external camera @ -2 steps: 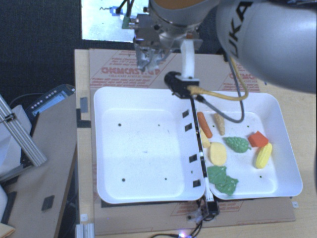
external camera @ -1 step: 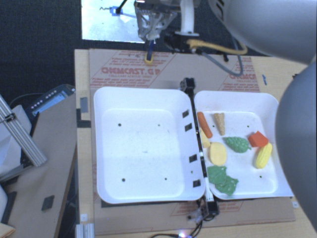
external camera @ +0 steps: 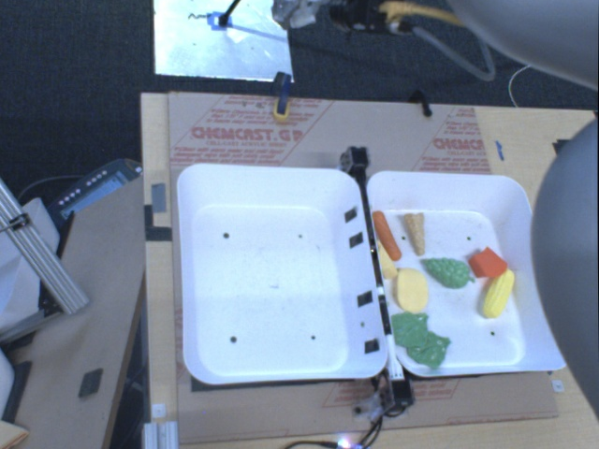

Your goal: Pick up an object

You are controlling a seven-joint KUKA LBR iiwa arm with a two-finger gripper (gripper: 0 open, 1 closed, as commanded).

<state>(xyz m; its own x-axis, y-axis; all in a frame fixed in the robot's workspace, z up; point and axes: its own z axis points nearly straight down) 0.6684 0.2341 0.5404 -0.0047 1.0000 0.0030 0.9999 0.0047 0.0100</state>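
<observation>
Camera view has the claw (external camera: 298, 3) parked high past the desk's far edge, and I can't tell its state. All the toy food sits in the right bin (external camera: 510, 195). I'd go for the corn (external camera: 497, 293), it's off by itself near the right wall.

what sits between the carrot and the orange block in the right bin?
In the camera view, the cone and the upper green leafy piece lie between the carrot and the orange block, on the right bin floor.
</observation>
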